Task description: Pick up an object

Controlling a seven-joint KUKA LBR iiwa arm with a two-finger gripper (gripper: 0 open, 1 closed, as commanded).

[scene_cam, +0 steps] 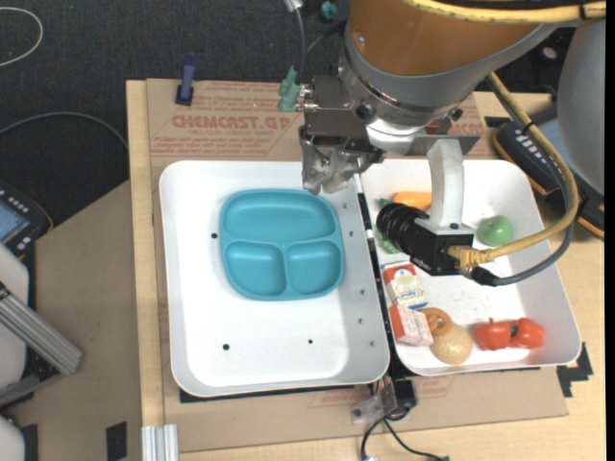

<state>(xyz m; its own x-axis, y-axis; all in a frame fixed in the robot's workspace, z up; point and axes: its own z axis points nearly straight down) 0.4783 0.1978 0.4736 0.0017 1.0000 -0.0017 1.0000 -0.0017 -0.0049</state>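
The gripper (332,173) hangs at upper centre of the frame, over the top edge where the two bins meet; its fingers are too dim to judge as apart or together, and nothing visible sits between them. Just below-left, a teal divided tray (282,243) lies in the left bin (192,286). In the right bin (538,209) lie an orange piece (415,200), a green ball (497,229), a red-and-white packet (408,301), a tan round item, perhaps an onion (450,342), and a red tomato-like toy (500,334).
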